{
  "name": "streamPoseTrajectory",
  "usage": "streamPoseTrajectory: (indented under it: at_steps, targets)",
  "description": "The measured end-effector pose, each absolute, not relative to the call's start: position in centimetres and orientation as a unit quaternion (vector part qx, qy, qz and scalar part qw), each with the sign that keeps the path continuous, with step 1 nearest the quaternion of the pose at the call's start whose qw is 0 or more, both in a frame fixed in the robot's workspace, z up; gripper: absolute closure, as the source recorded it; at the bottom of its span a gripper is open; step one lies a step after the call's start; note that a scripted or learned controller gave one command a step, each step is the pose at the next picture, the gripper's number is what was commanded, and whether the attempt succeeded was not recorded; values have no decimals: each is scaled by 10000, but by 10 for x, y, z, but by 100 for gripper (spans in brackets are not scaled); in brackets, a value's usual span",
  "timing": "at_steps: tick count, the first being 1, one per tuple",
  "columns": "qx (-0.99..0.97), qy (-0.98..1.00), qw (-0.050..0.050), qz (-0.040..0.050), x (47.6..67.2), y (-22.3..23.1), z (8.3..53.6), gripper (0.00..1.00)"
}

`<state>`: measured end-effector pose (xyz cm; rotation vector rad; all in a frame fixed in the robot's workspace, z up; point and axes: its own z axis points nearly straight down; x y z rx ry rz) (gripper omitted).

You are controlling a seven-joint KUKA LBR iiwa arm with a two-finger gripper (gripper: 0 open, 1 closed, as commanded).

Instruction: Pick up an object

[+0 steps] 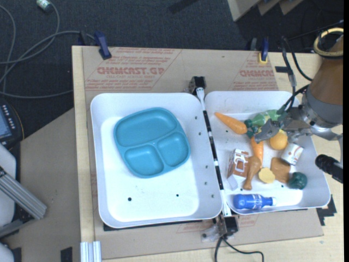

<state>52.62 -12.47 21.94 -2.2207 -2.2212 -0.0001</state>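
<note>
The right bin (311, 198) holds several toy foods. A carrot (232, 123) lies at its back left, with a green leafy piece (260, 118) beside it. Toward the middle are an orange fruit (278, 141), a thin carrot (257, 149), a drumstick (251, 171) and a brown-and-white packet (238, 162). A blue bottle (252, 202) lies along the front wall. My gripper (271, 128) reaches in from the right, low over the bin between the green piece and the orange fruit. I see nothing clearly held.
A blue divided plate (151, 141) rests in the left bin (109, 195). In the right bin there are also a white can (293, 153), a brown chunk (280, 169), a yellow slice (266, 175) and a dark green ball (297, 180). Clamps and cables sit at the bench's back edge.
</note>
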Motion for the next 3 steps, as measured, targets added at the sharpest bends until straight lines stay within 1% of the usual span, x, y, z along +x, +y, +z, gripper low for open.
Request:
streamPoseTrajectory:
  at_steps: [1, 2, 3]
  targets:
    - [-7071, -7071, -16, 2, 540, -158, 98, 0]
    - [-7068, -7074, 25, 7, 527, -138, 84, 0]
    - [-7075, -7067, 24, 8, 495, -118, 84, 0]
